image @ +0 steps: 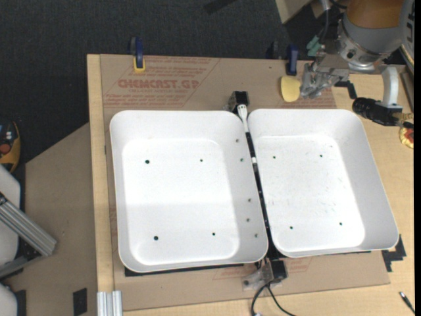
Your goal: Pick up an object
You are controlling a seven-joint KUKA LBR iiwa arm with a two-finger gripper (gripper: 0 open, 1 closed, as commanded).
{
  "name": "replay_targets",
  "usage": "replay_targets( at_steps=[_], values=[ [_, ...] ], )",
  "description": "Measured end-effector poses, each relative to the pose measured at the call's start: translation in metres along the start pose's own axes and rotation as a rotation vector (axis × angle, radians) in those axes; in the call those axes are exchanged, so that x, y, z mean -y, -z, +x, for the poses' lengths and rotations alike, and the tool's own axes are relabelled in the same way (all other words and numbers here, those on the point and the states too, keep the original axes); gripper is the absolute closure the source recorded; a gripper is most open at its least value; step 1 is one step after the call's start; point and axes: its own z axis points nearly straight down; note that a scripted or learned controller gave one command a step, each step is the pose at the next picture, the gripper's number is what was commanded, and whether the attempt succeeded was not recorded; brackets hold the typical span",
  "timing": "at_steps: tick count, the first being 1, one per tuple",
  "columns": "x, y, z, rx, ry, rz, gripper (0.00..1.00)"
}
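A small pale yellow object (290,89) lies on the brown board just behind the far left corner of the right bin (368,176). My gripper (315,85) hangs at the top right, outside the bins, right next to that object on its right side. I cannot tell whether the two touch. The grey arm with its orange band (375,8) rises above the gripper.
The left bin (122,176) and the right bin sit side by side, joined by a black strip (253,170). Blue clamps (137,48) (292,58) stand at the board's far edge. A black fixture (376,110) sits right of the gripper.
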Motion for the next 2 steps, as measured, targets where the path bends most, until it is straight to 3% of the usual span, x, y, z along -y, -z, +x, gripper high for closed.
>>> replay_targets(
  at_steps=[1,2],
  values=[
    [0.014,0.012,-0.002,0.000,-0.006,0.009,1.00],
    [-0.011,-0.073,0.067,-0.002,0.000,0.017,1.00]
  ],
)
